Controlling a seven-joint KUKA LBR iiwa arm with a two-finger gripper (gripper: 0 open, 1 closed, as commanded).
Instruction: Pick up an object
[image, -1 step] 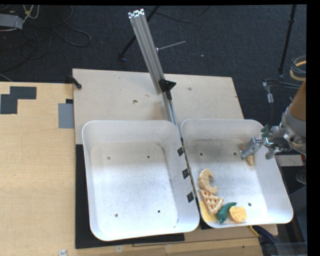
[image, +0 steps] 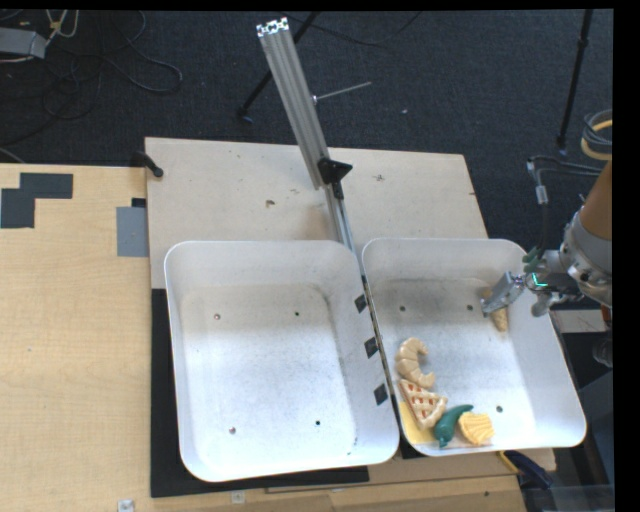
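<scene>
My gripper (image: 495, 300) reaches in from the right over the right bin's (image: 540, 345) far right side. A small tan object (image: 499, 320) lies right below its tip, touching or very close to it; I cannot tell whether it is held. Along the right bin's left wall lie a tan croissant-shaped piece (image: 413, 362) and a red-and-cream wedge (image: 425, 405). Near that bin's front edge are a green piece (image: 447, 420) and a yellow ridged piece (image: 477, 428).
The left bin (image: 190, 330) stands beside the right one, with a divider (image: 368, 330) carrying black clips between them. A slanted aluminium rail (image: 300, 110) rises behind the bins. A wooden table (image: 70, 350) lies to the left.
</scene>
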